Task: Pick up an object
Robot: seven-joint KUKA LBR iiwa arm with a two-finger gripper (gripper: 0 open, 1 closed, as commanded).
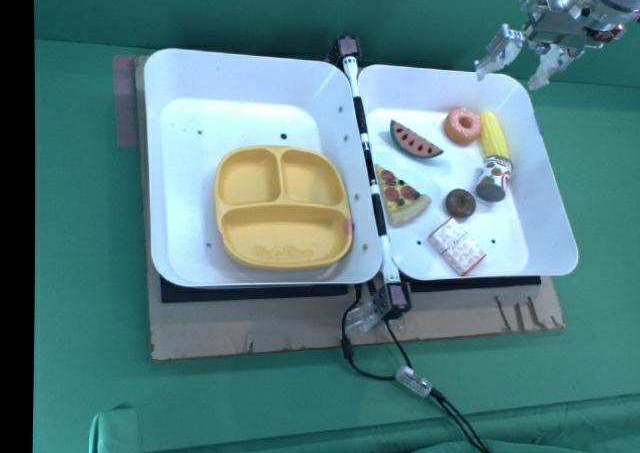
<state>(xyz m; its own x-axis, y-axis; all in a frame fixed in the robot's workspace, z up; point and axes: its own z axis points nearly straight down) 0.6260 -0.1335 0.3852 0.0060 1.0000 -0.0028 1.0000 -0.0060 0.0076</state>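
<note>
My gripper [517, 57] hangs open above the far right corner of the right bin [545, 231], with nothing between its fingers. Below it in that bin lie a glazed doughnut [462, 125], a corn cob [494, 135], a watermelon slice [414, 141], a pizza slice [400, 195], a chocolate doughnut [460, 203], a small can [492, 179] and a red and white carton [457, 246]. The nearest pieces are the glazed doughnut and the corn cob, lower in the view than the fingers.
The left bin [180, 121] holds a yellow divided plate [283, 206]. A black and white divider bar [366, 156] runs between the bins. Cables [400, 361] trail off the front of the cardboard base. Green cloth surrounds everything.
</note>
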